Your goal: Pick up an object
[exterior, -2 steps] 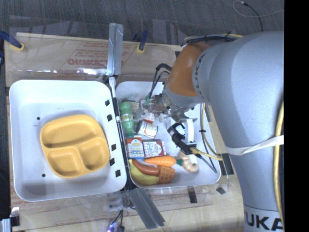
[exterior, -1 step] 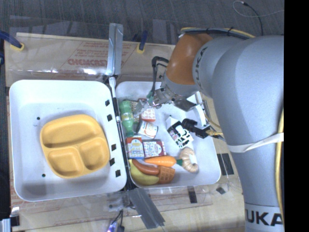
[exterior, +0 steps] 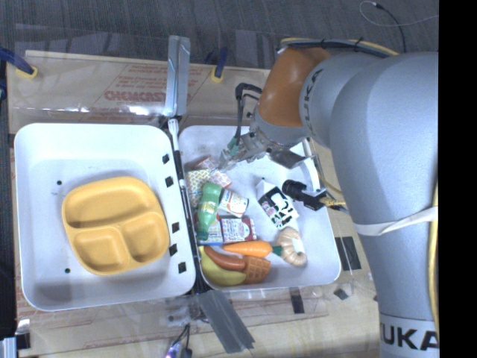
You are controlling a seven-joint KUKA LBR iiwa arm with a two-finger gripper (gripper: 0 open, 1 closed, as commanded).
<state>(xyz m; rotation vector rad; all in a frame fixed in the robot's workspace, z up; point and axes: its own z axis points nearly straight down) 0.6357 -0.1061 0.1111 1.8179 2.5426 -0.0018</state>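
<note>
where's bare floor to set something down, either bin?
Left bin: bare strips all round the yellow divided tray, widest along the far wall. Right bin: crowded along the divider: green bottle, carrot, banana. Small bare patch near its right wall.

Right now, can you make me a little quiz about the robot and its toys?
1. True or false: the yellow tray sits in the left bin.
2. Which lies nearest the front edge of the right bin? A) green bottle B) banana C) black-and-white box
3. Fill in: the carrot is coloured ____.

Key: 1 true; 2 B; 3 orange.
</note>
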